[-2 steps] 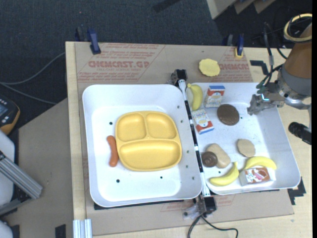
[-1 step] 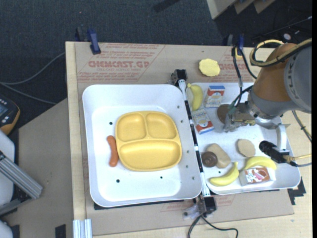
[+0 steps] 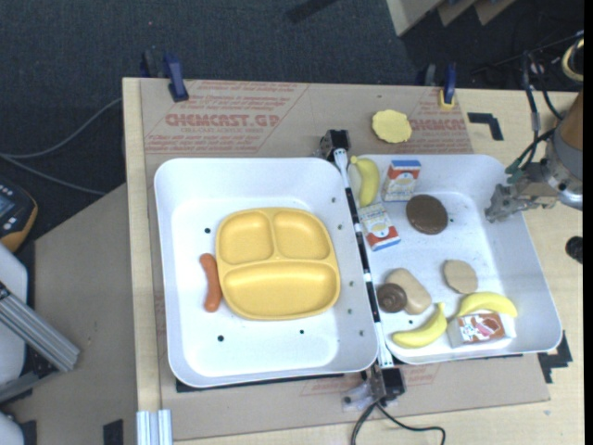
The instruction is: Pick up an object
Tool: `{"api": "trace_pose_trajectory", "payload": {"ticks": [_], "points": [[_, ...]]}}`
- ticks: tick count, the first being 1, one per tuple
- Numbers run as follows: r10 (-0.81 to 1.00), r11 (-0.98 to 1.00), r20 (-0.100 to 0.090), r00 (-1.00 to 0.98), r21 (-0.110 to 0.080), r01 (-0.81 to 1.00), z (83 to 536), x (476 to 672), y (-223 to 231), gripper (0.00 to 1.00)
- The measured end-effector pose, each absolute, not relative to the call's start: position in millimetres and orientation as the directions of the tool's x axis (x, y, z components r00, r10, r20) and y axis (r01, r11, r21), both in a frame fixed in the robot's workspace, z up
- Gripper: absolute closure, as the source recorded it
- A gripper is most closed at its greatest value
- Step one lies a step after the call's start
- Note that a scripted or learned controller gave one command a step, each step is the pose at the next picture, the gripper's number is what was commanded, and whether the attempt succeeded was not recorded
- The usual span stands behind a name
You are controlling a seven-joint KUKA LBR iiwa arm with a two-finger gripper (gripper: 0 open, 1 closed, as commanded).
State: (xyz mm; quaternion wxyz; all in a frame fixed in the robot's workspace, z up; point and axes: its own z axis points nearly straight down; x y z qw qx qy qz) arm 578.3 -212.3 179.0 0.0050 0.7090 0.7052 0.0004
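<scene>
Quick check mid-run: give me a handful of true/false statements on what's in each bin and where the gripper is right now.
1. The yellow tray sits in the left bin. True.
2. The sausage lies inside the tray. False: it lies on the bin floor beside the tray's left edge.
3. The yellow disc is in the right bin. False: it lies on the bench beyond the bin.
4. The gripper is over the right bin's right side. True.
5. The gripper holds a banana. False: both bananas lie in the bin.
</scene>
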Motion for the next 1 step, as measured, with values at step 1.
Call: {"api": "trace_pose_trajectory", "payload": {"ticks": [1], "points": [[1.0, 0.004, 0.001, -0.004, 0.002, 1.0, 208.5, 572.0, -148.2, 1.0]]}}
